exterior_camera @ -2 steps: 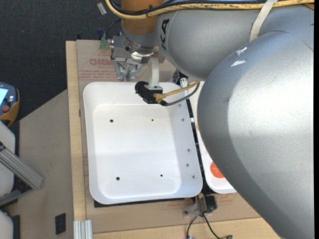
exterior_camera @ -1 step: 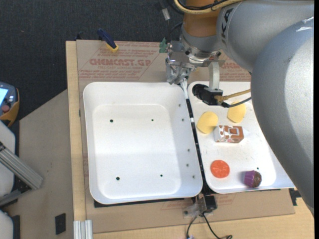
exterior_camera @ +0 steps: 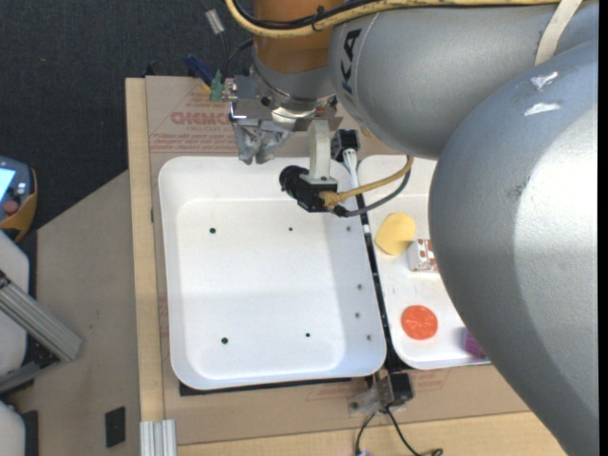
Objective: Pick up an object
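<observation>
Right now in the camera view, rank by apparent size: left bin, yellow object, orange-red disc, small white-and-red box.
1. left bin, far the largest
2. yellow object
3. orange-red disc, close to the yellow one, so that order is unsure
4. small white-and-red box

One fixed camera looks down at a slant on both bins (exterior_camera: 180,255), the arm (exterior_camera: 494,112) looming close from the right.

We count four items in the right bin (exterior_camera: 418,354): a yellow rounded piece (exterior_camera: 395,233) near its left wall; a small white-and-brown block (exterior_camera: 423,254) just beside it; an orange-red disc (exterior_camera: 419,322) toward the front edge; a purple piece (exterior_camera: 473,343), partly hidden.
</observation>
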Robot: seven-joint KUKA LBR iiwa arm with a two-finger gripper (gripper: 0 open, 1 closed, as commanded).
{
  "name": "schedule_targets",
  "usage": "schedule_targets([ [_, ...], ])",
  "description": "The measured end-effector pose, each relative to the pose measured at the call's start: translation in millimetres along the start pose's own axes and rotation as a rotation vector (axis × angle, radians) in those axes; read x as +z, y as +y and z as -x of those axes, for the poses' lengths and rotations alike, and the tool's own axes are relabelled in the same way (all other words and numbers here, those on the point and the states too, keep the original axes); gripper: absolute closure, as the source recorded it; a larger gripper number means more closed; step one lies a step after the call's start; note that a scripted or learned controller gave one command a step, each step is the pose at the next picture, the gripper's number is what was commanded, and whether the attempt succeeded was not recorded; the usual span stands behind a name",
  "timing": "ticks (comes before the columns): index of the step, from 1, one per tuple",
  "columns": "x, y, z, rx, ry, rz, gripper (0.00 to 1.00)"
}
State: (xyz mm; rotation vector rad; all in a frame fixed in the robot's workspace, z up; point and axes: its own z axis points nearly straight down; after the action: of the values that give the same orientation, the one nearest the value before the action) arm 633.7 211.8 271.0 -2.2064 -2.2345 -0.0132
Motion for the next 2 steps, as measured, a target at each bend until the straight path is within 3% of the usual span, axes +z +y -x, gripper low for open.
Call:
schedule_targets([
  [1, 37.5, 33.6, -13.5, 0.010, -0.007, -0.002, 1.00],
  [2, 66.0, 21.0, 73.6, 0.021, -0.009, -0.012, 1.00],
])
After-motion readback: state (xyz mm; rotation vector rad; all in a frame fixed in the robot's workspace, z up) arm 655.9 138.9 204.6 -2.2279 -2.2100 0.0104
